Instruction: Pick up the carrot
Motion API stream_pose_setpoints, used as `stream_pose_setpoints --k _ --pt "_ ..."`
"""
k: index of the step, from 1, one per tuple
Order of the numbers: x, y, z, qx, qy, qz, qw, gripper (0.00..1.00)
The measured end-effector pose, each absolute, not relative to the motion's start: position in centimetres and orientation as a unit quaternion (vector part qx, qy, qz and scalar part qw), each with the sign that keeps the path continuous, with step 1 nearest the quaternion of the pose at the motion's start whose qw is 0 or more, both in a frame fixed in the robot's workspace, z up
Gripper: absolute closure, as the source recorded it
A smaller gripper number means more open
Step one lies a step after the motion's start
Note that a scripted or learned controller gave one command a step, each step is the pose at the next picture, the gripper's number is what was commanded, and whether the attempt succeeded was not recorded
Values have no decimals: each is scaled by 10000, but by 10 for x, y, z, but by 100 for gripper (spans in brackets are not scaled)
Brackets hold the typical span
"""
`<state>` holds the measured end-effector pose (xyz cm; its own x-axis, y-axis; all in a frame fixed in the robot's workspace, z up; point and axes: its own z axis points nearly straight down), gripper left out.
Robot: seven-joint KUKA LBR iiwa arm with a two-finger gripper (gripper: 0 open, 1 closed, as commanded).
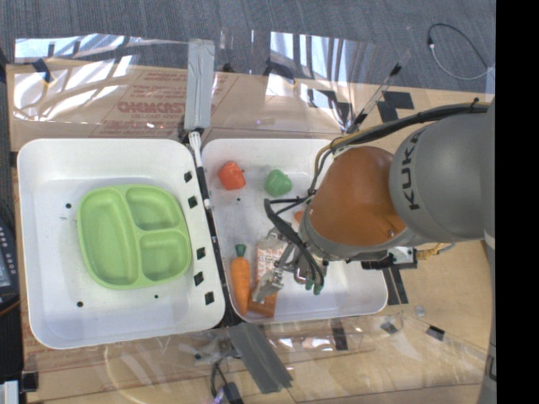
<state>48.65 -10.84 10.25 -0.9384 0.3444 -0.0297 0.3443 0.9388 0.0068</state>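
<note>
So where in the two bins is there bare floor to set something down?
Left bin: a bare margin all around the green divided plate. Right bin: a bare patch between the tomato, green pepper and carrot. It is crowded at the near edge, around the carrot, packet and gripper.

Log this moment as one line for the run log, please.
phase: approach | gripper: over right bin | carrot: lying by divider, not grasped | green plate: left bin

One fixed camera looks down aslant on both bins [34, 225] from above.
</note>
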Motion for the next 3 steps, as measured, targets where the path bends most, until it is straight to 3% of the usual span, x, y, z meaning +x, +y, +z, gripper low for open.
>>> stream_pose_setpoints --k 1,2,3 --pt "516 -92 100 60 9999 1 82 0" --pt "510 -96 99 -2603 9655 -20 72 0" --pt "492 -106 99 -1585 9873 -30 101 0"
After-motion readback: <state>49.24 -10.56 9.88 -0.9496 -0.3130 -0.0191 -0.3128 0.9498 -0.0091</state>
